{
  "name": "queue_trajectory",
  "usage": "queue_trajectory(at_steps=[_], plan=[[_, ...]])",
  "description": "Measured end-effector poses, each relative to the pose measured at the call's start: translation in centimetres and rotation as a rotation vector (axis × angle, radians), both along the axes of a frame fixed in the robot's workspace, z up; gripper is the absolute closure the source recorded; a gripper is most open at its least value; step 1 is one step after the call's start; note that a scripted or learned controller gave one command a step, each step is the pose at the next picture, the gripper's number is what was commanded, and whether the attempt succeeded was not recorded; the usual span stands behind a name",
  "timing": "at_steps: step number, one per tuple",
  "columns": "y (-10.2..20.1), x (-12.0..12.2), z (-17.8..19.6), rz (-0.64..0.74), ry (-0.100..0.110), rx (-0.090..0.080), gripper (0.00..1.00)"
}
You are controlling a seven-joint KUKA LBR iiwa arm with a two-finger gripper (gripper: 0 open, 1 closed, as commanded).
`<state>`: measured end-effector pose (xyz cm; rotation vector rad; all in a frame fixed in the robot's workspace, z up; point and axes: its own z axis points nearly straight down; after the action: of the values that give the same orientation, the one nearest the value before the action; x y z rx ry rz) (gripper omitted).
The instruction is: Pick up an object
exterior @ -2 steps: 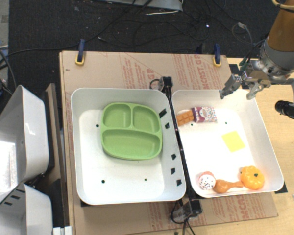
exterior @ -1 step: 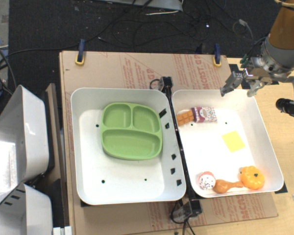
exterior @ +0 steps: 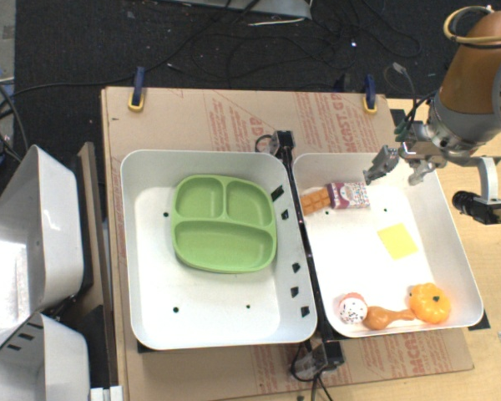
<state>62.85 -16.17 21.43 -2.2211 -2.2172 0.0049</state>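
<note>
Right bin: a shallow white tray holding the candidate objects. Against its far-left wall lies a small maroon-and-white packet, with an orange waffle-textured piece touching its left end. A flat yellow square rests near the middle of the bin floor, well apart from the other items. Along the near wall sit three things in a row: a white ball with pink speckles at left, an orange gourd-shaped toy touching it, and a small orange pumpkin with a green stem at right.

Gripper: poised over the far edge of the right bin, just right of the maroon-and-white packet. Its two fingers stand spread apart and nothing lies between them. The grey arm, with its orange band, enters from the upper right.

Left bin: a second white tray, edge to edge with the first, containing a green divided plate with three compartments, set toward the far half of the floor.

Both bins sit on a brown board covering the tabletop, held by two clamps at its far edge.
</note>
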Motion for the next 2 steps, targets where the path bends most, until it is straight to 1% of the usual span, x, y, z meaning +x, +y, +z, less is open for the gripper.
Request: queue_trajectory(at_steps=[1, 2], plan=[[0.9, 0.4, -4.9, 0.004, -0.002, 0.000, 0.00], [0.7, 0.4, -11.3, 0.001, 0.001, 0.000, 0.00]])
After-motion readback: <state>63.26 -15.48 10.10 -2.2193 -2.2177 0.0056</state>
